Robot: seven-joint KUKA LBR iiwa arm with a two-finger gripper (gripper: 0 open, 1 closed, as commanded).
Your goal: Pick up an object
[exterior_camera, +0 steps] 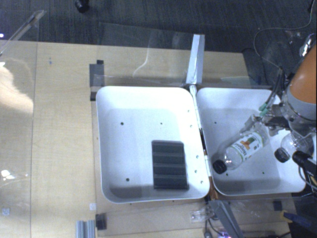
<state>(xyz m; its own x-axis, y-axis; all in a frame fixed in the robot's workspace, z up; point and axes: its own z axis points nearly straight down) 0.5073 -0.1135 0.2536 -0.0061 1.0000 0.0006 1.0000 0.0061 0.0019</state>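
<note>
1. Nearest the camera, at the bench's near edge below the gap between the bins, sat a grey metal bracket with some cables (220, 221).
2. The bench (54, 133) was pale wood with a glare patch near its left edge. Beyond its far edge lay a dark carpeted floor (148, 4).
3. Two white bins stood side by side and touching. A grey metal bar (195, 58) rose at the far end of the seam between them.
4. By count there were one black ribbed block, one clear bottle, one further clear item, and one arm.
5. The left bin (114, 108) held only the black ribbed block (169, 165). It lay flat near the bin's near edge, closer to the right wall.
6. The right bin (223, 105) held the clear bottle (242, 148). It lay on its side, slanted, with its black cap towards the near-left corner and its base towards the far-right.
7. Just right of it, by the bin's right edge, lay the further clear item with a dark cap (288, 147). It was partly hidden and looked like another bottle.
8. The arm (303, 90), with its orange band, reached over the right bin's right edge. The gripper (265, 117) sat just at the clear bottle's base end. I could not tell how wide it stood or whether it had hold of anything.
</note>
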